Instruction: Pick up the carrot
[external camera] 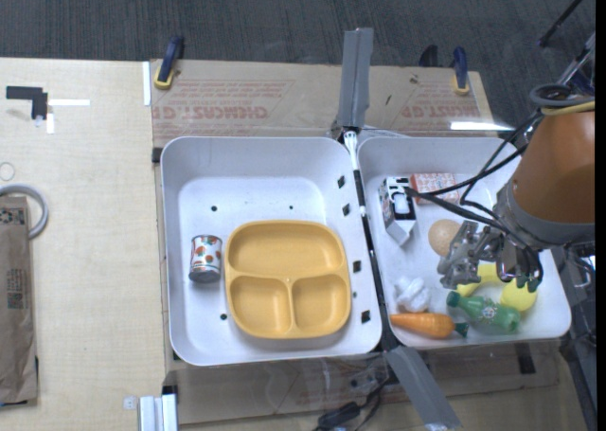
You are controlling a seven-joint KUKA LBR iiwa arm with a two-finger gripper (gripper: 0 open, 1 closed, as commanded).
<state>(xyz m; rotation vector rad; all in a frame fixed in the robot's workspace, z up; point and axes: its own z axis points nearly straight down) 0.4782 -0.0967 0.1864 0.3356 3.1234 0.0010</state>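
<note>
Bench (pixel 85 230) with two white bins (pixel 175 259) atop

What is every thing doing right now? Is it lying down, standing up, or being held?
carrot: lying flat at the right bin's front edge, not held
green bottle: lying on its side, beside the carrot
can: lying in the left bin, left of the tray
yellow tray: flat, nothing in its three compartments
egg: resting in the right bin
gripper: low over the right bin, holding nothing visible
</note>
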